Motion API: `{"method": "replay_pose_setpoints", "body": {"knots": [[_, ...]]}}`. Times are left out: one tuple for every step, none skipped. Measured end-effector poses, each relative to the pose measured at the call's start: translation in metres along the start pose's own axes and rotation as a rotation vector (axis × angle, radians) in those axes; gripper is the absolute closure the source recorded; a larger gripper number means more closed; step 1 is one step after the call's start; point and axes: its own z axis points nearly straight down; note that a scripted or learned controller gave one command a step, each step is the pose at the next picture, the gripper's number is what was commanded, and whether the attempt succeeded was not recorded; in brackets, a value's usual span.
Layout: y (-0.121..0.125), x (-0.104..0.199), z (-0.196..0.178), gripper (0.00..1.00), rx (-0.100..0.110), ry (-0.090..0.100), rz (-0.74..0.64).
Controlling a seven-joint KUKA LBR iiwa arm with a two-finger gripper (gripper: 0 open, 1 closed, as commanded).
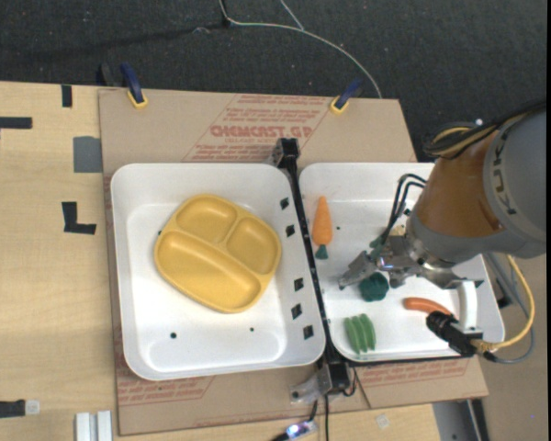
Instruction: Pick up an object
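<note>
the hand [365,276] hangs seemingly just above a dark green object [375,288].

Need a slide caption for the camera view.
Grey arm's gripper over dark green round toy in right white bin; yellow divided plate left.

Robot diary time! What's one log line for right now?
arm: over right white bin | gripper: above dark green round toy | left white bin: yellow divided plate
</note>
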Motion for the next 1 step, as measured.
{"method": "replay_pose_setpoints", "body": {"knots": [[0.0002, 0.0003, 0.052, 0.0, -0.008, -0.002, 0.0]]}}
